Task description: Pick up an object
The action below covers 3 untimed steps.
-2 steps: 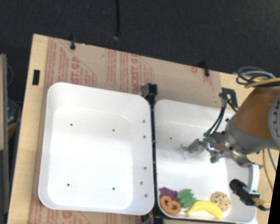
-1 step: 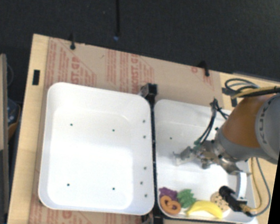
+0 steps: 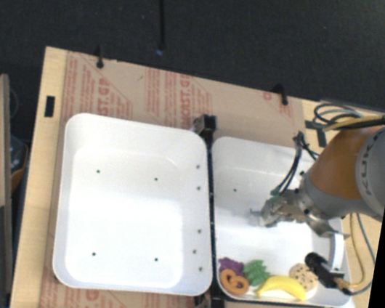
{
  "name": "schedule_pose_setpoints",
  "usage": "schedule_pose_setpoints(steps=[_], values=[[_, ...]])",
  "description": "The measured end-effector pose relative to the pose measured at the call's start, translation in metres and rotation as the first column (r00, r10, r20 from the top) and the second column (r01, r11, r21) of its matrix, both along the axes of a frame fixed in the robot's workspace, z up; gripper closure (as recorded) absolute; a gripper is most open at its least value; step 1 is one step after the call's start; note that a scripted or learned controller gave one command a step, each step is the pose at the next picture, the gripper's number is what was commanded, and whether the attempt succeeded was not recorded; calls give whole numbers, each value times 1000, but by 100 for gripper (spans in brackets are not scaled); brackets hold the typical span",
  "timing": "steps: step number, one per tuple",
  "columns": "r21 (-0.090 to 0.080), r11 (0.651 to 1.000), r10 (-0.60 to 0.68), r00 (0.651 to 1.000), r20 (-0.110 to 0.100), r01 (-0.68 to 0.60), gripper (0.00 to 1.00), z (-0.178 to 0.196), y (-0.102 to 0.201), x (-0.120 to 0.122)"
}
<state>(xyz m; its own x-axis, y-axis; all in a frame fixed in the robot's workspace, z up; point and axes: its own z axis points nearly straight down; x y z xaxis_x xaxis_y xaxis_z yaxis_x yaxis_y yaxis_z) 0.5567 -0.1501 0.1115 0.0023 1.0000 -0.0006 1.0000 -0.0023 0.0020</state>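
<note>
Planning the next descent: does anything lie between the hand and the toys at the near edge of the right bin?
Nothing visible does. The hand hangs mid-bin; bare white floor separates it from the banana, green toy and cookie.

A wooden bench [image 3: 40, 182] carries a sheet of brown cardboard [image 3: 144, 93] printed with red lettering, which lies under two shallow white bins. The left bin [image 3: 72, 165] takes up the middle of the bench; the right bin [image 3: 248, 152] sits just beside it, their rims touching along a dark divider strip [image 3: 208, 197]. A black clip [image 3: 204, 124] sits at the far end of that strip. A thin black cable [image 3: 160, 11] crosses the dark floor beyond the bench's far edge.
</note>
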Motion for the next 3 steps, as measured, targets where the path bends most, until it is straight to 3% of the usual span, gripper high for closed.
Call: schedule_pose_setpoints(steps=[3], values=[[-1,1000,2,1000,5,-2,100,159,-8,-8]])
